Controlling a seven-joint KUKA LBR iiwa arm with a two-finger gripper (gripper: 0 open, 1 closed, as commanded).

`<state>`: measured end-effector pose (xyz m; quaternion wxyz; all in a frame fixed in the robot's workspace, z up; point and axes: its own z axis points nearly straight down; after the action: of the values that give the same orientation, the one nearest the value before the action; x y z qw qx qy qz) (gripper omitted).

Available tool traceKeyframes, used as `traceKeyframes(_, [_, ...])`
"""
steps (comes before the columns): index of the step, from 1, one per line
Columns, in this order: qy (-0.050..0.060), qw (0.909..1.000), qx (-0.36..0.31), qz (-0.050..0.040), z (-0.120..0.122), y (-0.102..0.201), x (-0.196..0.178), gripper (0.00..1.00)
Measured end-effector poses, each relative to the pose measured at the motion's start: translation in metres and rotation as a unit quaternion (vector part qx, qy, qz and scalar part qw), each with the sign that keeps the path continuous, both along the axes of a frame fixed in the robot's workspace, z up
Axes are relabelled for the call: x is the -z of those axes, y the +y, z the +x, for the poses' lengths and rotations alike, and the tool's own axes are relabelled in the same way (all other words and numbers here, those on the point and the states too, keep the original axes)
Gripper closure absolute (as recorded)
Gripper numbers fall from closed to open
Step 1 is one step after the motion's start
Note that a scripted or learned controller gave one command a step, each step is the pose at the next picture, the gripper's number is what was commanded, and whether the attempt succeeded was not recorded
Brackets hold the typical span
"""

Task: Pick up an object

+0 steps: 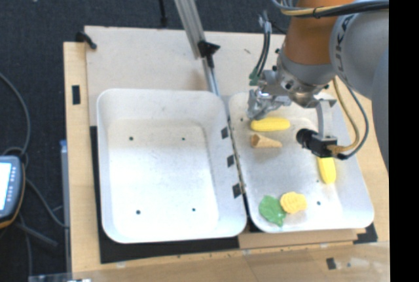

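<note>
Above the corn cob (270,124) (touching) hangs the end effector (259,106).

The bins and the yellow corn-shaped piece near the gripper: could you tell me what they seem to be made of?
Bins: likely moulded plastic, matte white, with rounded rims and scuffed, speckled floors. Corn-shaped piece: probably toy plastic, uniformly bright yellow and smooth, though foam or rubber cannot be excluded.

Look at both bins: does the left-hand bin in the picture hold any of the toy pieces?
No. The left bin holds no toys; the yellow corn and green piece lie in the right bin.
</note>
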<state>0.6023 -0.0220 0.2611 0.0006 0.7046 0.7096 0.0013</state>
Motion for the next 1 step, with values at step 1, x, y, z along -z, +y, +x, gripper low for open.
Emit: traceKeyframes(1, [0.000,1.0000,0.000,0.0000,0.0134,0.0602,0.0042,1.00])
